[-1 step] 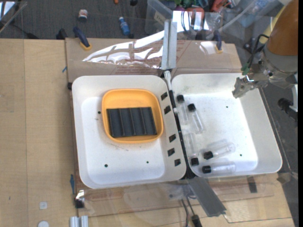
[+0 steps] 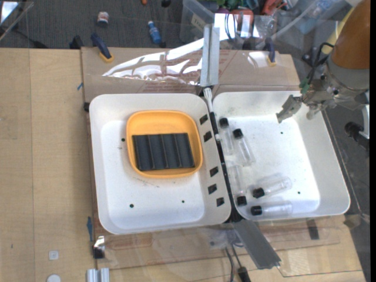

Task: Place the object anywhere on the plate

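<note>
Overhead, pincer (image 2: 299, 107) hovers above clear vials (image 2: 244, 151); orange plate (image 2: 164, 143) left

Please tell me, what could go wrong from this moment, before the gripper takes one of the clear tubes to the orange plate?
1. The clear tubes are transparent on the white right bin, so a grasp may miss.
2. They lie close to the divider between the bins, some side by side, so the gripper may bump a neighbour or the wall.
3. The orange plate already bears a black ridged block; a round tube may roll off.

Grey arm (image 2: 352, 93), orange band (image 2: 355, 37) above wrist
</note>
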You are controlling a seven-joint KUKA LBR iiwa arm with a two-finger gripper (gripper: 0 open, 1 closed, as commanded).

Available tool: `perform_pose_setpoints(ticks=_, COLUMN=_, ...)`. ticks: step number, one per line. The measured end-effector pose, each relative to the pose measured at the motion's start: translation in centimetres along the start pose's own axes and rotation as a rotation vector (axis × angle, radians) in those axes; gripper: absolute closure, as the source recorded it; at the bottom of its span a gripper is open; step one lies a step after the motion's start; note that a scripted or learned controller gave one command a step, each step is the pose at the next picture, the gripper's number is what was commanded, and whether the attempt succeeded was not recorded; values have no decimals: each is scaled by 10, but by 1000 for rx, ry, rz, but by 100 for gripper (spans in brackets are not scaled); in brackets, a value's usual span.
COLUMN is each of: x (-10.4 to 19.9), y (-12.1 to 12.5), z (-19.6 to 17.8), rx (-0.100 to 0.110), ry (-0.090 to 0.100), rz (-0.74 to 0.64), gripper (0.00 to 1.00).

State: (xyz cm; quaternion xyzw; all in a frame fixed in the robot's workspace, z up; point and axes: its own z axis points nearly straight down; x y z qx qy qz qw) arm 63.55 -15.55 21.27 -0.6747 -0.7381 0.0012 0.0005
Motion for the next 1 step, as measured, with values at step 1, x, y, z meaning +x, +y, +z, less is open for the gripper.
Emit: perform_pose_setpoints(ticks=1, x=17, y=33, z=30, rx=-3, ry=0, rz=141, gripper=0)
